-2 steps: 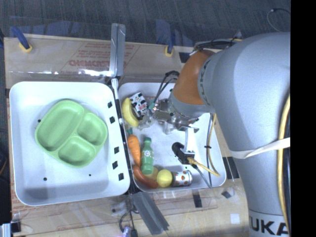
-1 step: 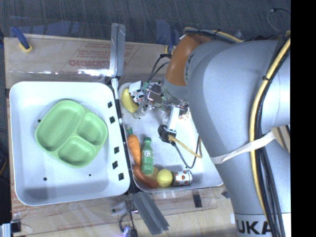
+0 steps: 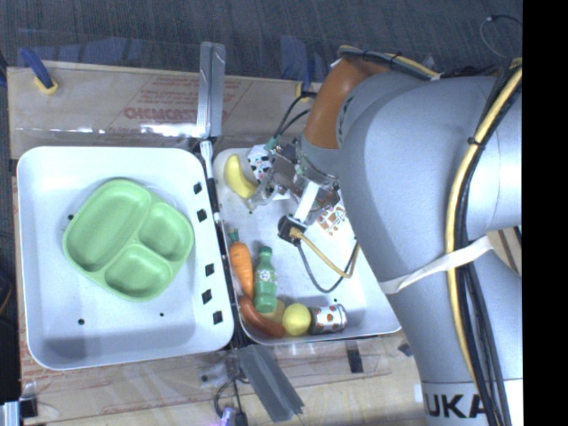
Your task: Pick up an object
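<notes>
While the gripper (image 3: pixel 257 183) reaches for the banana (image 3: pixel 238 176) — nothing lifted yet.
Fingers hidden, I can't tell — the grab is left.

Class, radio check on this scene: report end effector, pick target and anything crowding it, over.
End effector low in right bin, at banana. Grip unconfirmed. Carrot, green bottle, lemon, small can clustered nearer front. Green divided plate in left bin.

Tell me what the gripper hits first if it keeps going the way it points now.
Most likely the banana: the gripper points toward the view's left, with the banana right at its tip in the right bin. Depth is unclear, so it may already touch it.
</notes>
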### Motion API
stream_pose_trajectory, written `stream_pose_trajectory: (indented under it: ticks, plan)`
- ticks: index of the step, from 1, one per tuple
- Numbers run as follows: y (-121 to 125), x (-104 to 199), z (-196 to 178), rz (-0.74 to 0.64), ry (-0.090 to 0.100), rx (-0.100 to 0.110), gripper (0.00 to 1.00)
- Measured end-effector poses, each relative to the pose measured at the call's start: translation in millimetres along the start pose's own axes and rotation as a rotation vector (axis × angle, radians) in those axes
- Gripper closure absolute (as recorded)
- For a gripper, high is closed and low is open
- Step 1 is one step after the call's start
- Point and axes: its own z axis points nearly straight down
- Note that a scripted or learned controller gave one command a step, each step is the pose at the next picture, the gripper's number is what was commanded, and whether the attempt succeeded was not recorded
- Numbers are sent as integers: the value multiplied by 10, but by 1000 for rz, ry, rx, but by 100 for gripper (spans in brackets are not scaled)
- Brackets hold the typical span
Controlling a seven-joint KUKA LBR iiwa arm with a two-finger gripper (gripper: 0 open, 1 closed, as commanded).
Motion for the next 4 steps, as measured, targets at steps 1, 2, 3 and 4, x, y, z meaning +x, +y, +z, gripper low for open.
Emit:
stream_pose_trajectory:
  ticks: [1,2,3,4]
  plan:
    - [2,-20,-44,66,17,-64,0]
    - [-387,-110,-52,-130,17,-83,0]
    - [-258,-101,-70,-44,21,-86,0]
    - [297,-179,-103,-12,18,-76,0]
